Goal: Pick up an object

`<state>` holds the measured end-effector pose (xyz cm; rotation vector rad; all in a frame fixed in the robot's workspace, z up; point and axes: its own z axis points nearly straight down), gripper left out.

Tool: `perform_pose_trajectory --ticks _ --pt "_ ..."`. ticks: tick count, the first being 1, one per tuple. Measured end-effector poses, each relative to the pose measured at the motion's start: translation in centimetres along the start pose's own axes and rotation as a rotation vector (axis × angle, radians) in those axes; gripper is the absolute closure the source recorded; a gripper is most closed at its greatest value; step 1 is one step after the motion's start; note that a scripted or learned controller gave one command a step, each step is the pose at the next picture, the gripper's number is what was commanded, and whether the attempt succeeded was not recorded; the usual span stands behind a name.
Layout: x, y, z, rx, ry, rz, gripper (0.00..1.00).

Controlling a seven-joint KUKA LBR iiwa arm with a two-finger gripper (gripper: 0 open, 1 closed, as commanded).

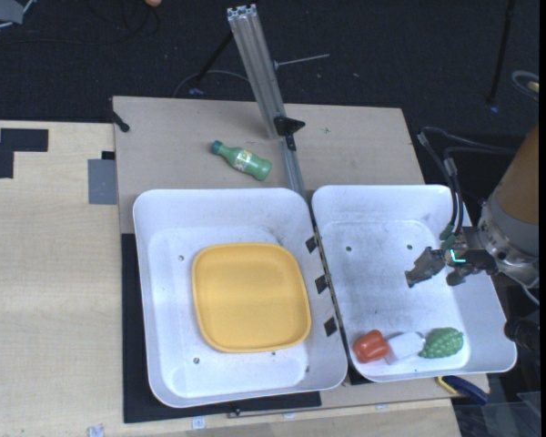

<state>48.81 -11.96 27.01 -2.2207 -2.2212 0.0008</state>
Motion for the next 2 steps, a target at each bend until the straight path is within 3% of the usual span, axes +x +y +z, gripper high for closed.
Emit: perform_pose_trajectory --ticks 1,2 --pt "0.0 0.0 0.0 0.000 0.000 0.000 0.00" --pt "1.0 0.2 4.9 0.004 0.001 -0.001 0.00"
